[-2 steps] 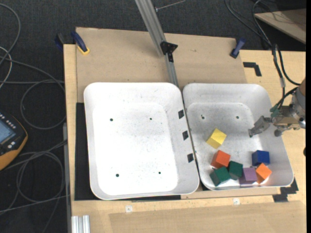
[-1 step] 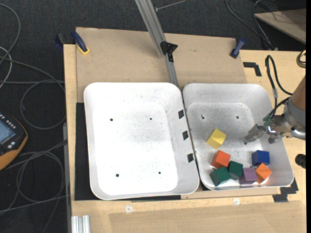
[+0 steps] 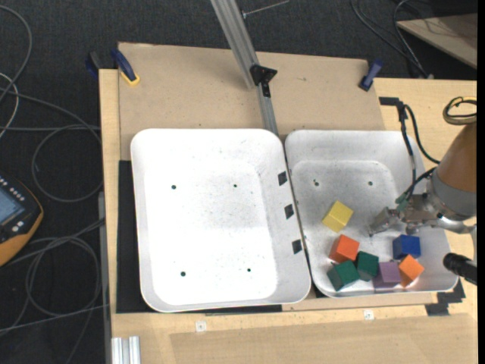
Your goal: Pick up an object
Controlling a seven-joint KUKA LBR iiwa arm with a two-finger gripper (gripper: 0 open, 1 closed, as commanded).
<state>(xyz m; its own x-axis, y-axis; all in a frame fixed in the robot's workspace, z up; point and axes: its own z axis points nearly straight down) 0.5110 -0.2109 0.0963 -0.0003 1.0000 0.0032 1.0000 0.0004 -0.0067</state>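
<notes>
- The two-finger gripper (image 3: 385, 220) is seen low inside the right-hand shallow white bin (image 3: 342, 147); whether it is spread or pressed together cannot be told.
- The small yellow block (image 3: 338, 215), just beside the tool on its far side from the arm, is judged light, rigid and smooth-faced; opposite flat faces should be pinched.
- Open room is left around it, whereas the orange block (image 3: 345, 247), the green block (image 3: 367, 264) and the blue block (image 3: 407, 246) are crowded near the bin's front wall.

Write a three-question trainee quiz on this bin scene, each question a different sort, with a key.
1. True or false: the yellow block lies in the left bin.
2. Which block lies nearest the tool: A. purple block B. yellow block C. blue block
3. Fill in: the arm enters from the view's ____ side.

Key: 1 false, it lies in the right bin; 2 B; 3 right.
</notes>
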